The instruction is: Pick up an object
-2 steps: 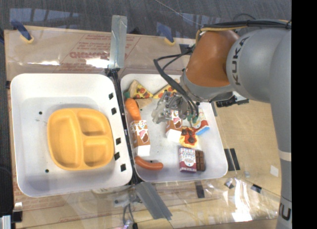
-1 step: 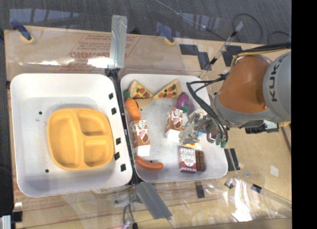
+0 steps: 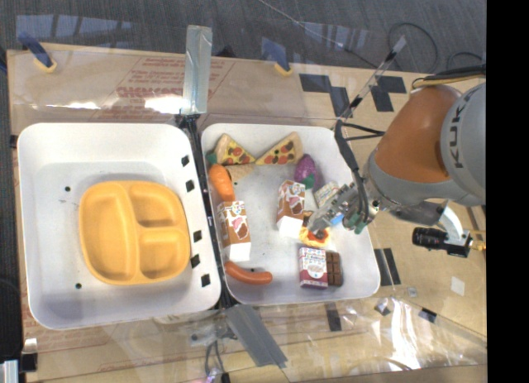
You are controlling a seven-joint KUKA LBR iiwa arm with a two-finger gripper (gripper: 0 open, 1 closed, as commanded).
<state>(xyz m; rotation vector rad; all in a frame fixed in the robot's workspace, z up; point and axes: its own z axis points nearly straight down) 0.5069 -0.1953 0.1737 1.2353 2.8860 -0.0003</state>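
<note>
Now the gripper (image 3: 335, 212) hangs low over the right bin (image 3: 359, 278), near its 3 o'clock wall — whether its fingers are apart or closed cannot be told, and no object is seen between them. A small orange piece (image 3: 316, 231) lies just beside it, at 7 o'clock. A carton (image 3: 290, 205) lies at 9 o'clock from it. The left bin (image 3: 50, 146) holds a yellow tray (image 3: 132, 231).
</note>
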